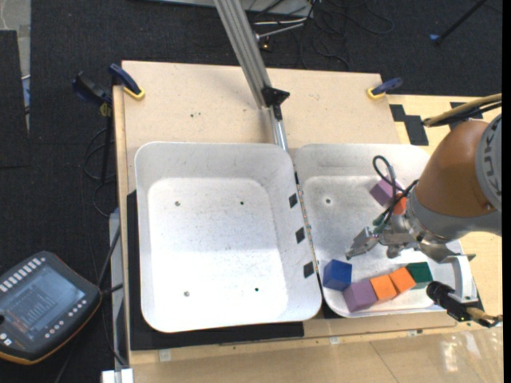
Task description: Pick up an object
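Nearest to the camera, at the lower left, a grey handheld control pendant (40, 306) with a dark screen lies on the dark floor beside the desk (207, 102), which is a pale, flat board with yellow-and-blue clamps at its far corners.

Two shallow white bins with rounded corners and a speckled, matt floor stand side by side on the desk. The left bin (160, 166) shows its bare floor with a few small dark dots. The right bin (335, 162) holds all the blocks. Along its near edge four small blocks lie in a row that runs from lower left up to the right: a blue cube (337, 274), then a purple block (358, 295), an orange block (384, 286) and a green block (418, 276), the last three touching one another. Another purple block (382, 191) lies apart, nearer the far right side, turned cornerwise, just beside a black loop of cable.

The grey arm with its orange band comes in from the right. The pincer (363, 244) points down and to the left over the right bin's floor, between the far purple block and the blue cube. I cannot tell if it is released or clenched, and no block is seen in it.
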Controlling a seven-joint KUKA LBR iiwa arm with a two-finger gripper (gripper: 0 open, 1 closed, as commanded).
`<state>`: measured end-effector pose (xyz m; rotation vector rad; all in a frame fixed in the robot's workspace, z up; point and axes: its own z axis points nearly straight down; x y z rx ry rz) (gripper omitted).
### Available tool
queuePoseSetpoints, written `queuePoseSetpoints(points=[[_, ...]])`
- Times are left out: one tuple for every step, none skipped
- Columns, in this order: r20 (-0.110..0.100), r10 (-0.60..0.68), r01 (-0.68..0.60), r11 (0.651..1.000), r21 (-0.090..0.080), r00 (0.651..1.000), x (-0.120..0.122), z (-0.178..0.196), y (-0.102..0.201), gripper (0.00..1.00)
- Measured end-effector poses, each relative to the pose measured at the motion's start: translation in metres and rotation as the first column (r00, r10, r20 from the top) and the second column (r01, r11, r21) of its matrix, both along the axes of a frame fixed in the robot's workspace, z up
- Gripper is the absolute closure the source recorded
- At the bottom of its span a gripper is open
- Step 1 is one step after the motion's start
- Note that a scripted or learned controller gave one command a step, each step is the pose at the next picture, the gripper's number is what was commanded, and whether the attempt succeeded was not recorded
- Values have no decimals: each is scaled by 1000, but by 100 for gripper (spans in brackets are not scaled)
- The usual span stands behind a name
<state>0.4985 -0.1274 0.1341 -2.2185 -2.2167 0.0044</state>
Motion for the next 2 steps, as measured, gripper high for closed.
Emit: queuePoseSetpoints(points=[[8,1,-1,1000,-2,1000,2,13,-1,100],[11,2,-2,1000,-4,1000,0,57,-5,100]])
